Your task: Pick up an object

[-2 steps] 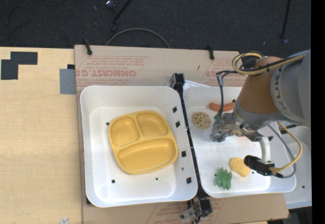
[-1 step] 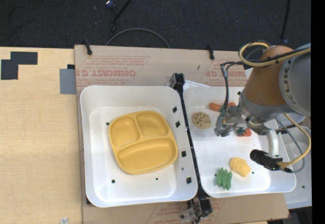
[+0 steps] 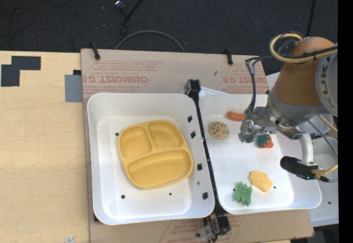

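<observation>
From the fixed camera view above the bench we record two shallow white bins side by side. The left bin (image 3: 105, 142) contains a yellow divided plate (image 3: 155, 154), lying flat near its middle. The right bin (image 3: 287, 195) contains several small items: a round cookie (image 3: 219, 130) near the divider between the bins, an orange carrot-like piece (image 3: 236, 116) toward the far wall, a yellow corn cob (image 3: 261, 181) and a green leafy piece (image 3: 242, 193) close together near the front wall, and a red item with a green top (image 3: 266, 141). The arm (image 3: 300, 85) reaches in from the right, its orange band above the wrist, and the gripper (image 3: 252, 131) sits low over the right bin, just beside the red item and near the cookie. We cannot tell how its jaws stand, nor whether anything lies between them; the red item appears touching or just beside the gripper's right side.
</observation>
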Action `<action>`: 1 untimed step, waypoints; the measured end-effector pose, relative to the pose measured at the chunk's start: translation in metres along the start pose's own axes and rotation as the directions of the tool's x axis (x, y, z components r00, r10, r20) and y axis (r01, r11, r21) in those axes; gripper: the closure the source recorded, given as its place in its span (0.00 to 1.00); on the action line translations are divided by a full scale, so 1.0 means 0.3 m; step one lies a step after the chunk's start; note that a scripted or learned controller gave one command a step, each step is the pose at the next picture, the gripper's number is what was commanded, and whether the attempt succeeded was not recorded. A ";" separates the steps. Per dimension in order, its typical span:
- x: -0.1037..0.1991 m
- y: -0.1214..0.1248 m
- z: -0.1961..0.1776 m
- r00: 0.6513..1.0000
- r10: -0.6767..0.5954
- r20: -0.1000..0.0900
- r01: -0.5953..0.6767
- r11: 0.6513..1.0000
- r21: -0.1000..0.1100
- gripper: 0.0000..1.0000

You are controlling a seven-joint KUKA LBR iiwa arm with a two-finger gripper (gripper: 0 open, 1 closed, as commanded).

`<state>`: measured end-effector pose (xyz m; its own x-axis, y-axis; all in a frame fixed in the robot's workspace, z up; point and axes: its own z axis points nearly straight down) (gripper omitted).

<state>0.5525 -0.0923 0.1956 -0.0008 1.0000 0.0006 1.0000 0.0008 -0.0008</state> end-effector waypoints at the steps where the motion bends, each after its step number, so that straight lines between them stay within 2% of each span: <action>1: -0.003 0.002 -0.145 1.000 0.000 0.001 0.000 1.000 -0.002 1.00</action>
<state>0.5531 -0.0932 0.2392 -0.0009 1.0000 -0.0001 1.0000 0.0009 0.0013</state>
